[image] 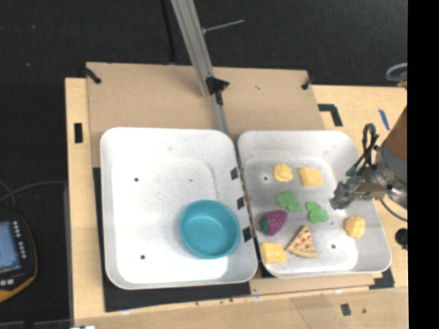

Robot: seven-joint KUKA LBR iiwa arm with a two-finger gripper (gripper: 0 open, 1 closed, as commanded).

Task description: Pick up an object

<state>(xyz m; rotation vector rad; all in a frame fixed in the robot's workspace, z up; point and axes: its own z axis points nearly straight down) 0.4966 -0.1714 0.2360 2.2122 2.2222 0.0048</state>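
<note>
Standing over the right bin (343, 142), the gripper (341, 199) hangs above the bin's right half, its dark fingertips pointing down and toward the bin's middle. Whether the jaws are apart or together cannot be told from this angle; nothing is visible between them.

Items noted, each placed relative to the jaws:
- A green toy piece (317, 212) lies just beside the jaws, on the side toward the left bin and slightly nearer the front rim. It is the closest item.
- A second green piece (288, 201) lies farther out on the same side.
- A yellow block (311, 177) sits near the jaws, toward the back rim.
- A yellow rounded piece (282, 172) sits beyond that block.
- A small yellow lump (354, 226) rests near the jaws on the front side, close to the bin's right wall.
- A pizza slice toy (301, 242) lies toward the front rim, with a yellow wedge (274, 253) beside it.
- A purple grape cluster (273, 221) lies well apart, near the dividing edge.

The left bin (137, 156) holds a blue bowl (208, 228), upright, well away from the jaws.
</note>
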